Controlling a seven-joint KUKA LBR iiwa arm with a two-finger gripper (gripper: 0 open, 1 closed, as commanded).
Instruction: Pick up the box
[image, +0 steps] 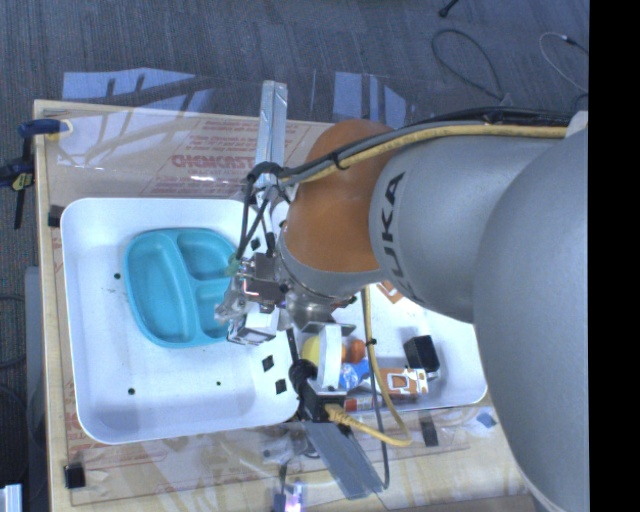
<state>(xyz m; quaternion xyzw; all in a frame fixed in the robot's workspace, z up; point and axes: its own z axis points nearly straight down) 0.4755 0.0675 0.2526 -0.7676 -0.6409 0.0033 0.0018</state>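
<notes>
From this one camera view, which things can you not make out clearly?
- Right bin: mostly covered by the grey arm.
- Hand: its finger state is unreadable against the clutter at the blue divided tray.
- Items under the wrist: partly hidden, too small to identify the box.

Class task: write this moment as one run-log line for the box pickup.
arm: reaching in from right over bins | gripper: at right edge of blue tray, left bin | box: lying in right bin, not held
</notes>
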